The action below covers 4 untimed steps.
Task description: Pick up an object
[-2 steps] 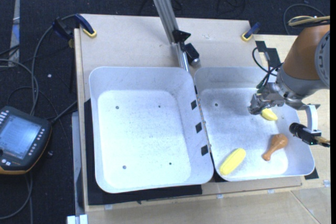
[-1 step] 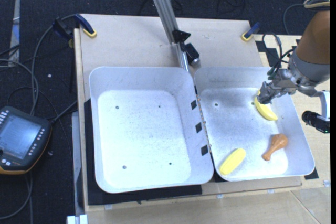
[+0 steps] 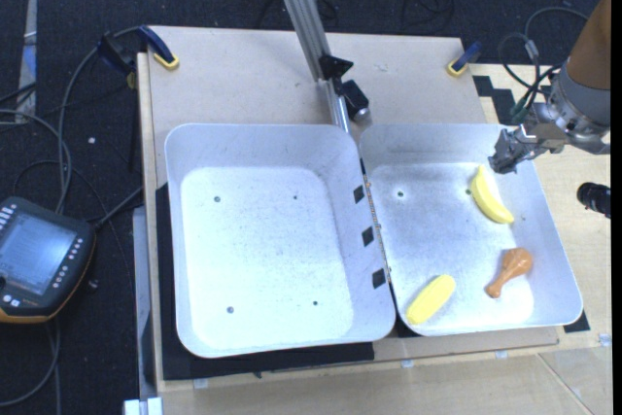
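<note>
- Nearest the camera, a yellow oblong piece (image 3: 430,298) lies at the right bin's (image 3: 428,160) front edge, an orange drumstick toy (image 3: 509,271) beside it.
- Banana (image 3: 490,196) lies farther back.
- Gripper (image 3: 507,155) hovers just beyond the banana's upper end; its grip state is unclear.

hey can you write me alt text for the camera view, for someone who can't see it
A grey robot arm reaches in from the right, its pincer above the right bin's far edge, near a banana. That bin also holds a yellow oblong object and an orange drumstick-shaped toy; the left bin sits beside it.
</note>
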Tool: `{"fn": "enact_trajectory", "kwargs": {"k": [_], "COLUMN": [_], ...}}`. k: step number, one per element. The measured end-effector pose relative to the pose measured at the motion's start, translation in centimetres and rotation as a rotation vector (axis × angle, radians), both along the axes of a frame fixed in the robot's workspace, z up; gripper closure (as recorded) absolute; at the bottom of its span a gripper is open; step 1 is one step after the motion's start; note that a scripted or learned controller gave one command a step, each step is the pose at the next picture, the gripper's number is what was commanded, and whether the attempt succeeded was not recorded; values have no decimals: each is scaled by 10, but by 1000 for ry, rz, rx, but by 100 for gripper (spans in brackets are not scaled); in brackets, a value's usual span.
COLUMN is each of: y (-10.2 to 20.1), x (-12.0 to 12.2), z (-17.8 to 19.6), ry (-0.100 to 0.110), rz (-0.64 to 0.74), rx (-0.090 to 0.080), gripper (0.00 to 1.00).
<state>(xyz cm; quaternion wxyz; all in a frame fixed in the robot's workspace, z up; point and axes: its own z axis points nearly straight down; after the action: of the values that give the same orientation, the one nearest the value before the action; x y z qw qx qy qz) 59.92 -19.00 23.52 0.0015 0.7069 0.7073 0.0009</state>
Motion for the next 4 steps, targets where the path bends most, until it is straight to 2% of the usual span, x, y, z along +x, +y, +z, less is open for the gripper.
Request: {"fn": "enact_trajectory", "kwargs": {"k": [1, 2, 3, 4], "y": [0, 48, 104, 157], "x": [1, -8, -26, -32], "z": [49, 53, 48, 30], "ry": [-1, 3, 3, 5], "rz": [0, 4, 3, 4], "rx": [0, 2, 2, 2], "gripper": [100, 100, 100, 100]}}
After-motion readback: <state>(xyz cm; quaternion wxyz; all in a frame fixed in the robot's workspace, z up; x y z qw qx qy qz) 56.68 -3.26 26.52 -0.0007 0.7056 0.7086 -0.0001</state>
